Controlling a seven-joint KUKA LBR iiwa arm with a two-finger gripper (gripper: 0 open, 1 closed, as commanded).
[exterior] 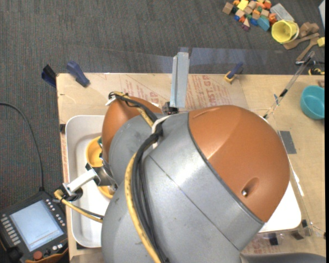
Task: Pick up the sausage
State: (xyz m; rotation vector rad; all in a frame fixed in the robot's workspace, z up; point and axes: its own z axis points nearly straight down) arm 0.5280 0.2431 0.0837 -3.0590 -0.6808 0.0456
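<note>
Left bin (77,147): lying mostly under the arm (208,185) — a yellow-orange object (93,153) is peeking out inside it, too covered to identify.
Right bin (288,215): showing just a white corner.
Sausage: position and long axis cannot be told — the arm is blocking it.
Jaws: cannot tell.
</note>
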